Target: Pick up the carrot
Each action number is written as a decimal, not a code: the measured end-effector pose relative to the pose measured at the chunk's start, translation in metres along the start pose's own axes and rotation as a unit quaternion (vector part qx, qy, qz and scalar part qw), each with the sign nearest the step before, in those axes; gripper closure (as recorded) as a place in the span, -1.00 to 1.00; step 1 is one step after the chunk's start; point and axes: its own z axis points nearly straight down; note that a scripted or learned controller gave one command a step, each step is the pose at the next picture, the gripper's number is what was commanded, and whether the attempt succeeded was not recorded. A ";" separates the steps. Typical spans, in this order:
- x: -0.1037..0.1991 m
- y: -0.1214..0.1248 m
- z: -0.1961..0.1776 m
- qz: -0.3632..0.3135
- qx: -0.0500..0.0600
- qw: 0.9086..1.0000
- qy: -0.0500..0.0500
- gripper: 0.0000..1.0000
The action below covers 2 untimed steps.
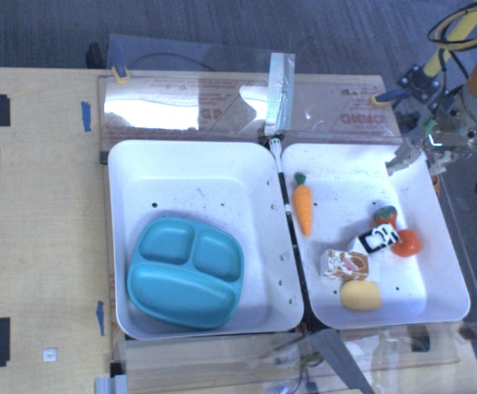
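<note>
The carrot [303,208] is orange with a small green top and lies along the left wall of the right bin [443,220], its green end pointing to the far side. My gripper [416,163] hangs over that bin's far right corner, well to the right of the carrot and apart from it. Its two grey fingers are spread open with nothing between them.
Near the right bin's front lie a red round fruit [405,244], a black-and-white item [378,239], an orange-and-green piece [385,214], a printed packet [346,263] and a yellow lemon [360,295]. The left bin [131,171] holds a blue divided plate [187,272].
</note>
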 end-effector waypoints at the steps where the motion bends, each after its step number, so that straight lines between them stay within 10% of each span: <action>1: 0.036 -0.001 0.121 0.033 0.002 0.999 0.000 -1.00; 2: 0.035 0.001 0.106 0.032 -0.003 0.999 -0.001 1.00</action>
